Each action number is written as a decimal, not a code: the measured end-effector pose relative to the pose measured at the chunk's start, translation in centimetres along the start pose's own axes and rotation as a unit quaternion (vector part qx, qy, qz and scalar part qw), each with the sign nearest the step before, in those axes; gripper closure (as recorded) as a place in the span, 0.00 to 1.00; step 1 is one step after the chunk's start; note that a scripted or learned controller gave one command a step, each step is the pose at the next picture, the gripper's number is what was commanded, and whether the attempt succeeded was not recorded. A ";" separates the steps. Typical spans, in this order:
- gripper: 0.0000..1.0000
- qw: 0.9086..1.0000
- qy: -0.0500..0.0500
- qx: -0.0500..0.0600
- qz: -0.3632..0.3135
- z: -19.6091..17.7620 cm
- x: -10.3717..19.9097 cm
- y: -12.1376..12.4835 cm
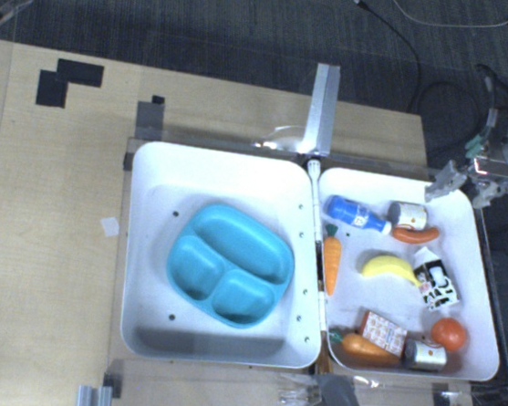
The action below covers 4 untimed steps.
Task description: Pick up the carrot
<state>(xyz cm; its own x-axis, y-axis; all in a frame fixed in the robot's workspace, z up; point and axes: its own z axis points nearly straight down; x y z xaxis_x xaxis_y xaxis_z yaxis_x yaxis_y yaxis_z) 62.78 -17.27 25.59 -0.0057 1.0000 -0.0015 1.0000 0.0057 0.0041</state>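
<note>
The carrot (329, 264) is small and orange with a green top. It lies lengthwise against the left wall of the right bin (487, 272), just below a blue and white bottle (356, 214). My gripper (463, 187) hangs over the far right corner of that bin, well to the right of and beyond the carrot. Its two fingers are spread apart and hold nothing, so it is open.
The right bin also holds a yellow banana (389, 267), a reddish sausage (413, 234) by a small can (407, 214), a black and white packet (436, 284), a tomato (449, 335), a patterned box (383, 330) and an orange piece (366, 349). A blue divided plate (228, 263) lies in the left bin (145, 230).
</note>
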 end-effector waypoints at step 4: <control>1.00 1.000 0.000 0.000 0.008 6.5 3.2 -13.4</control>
<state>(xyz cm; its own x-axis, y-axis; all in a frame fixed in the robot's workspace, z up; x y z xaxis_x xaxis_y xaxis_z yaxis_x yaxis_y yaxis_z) 49.35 -14.13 19.06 0.0100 0.9999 -0.0011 0.9999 -0.0100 0.0051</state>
